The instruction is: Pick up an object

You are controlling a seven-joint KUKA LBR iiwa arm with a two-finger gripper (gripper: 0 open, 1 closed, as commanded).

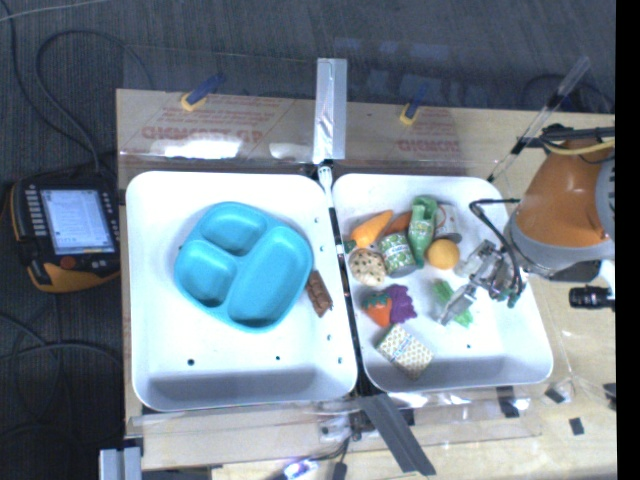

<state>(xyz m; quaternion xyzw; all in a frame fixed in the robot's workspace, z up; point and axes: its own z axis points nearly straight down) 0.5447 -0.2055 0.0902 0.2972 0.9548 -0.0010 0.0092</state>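
My gripper [464,302] hangs low over the right bin [520,358], just right of its middle, on the grey arm with the orange band [565,203]. A small green object [458,317] lies right at its tip, and another green piece [443,290] sits just to its left. I cannot see whether anything is held. To the left are an orange ball [443,254], a green bottle [423,218], an orange carrot-like piece [370,228], a round cookie [367,265], a green-labelled can [398,253], purple grapes [401,301], a red-orange piece [379,312] and a patterned box [405,349].
The left bin [160,368] holds a blue divided plate [245,261] and a small brown item [318,293] by the dividing wall. A tablet [65,228] lies on the floor at far left. Black cables loop near the arm's wrist.
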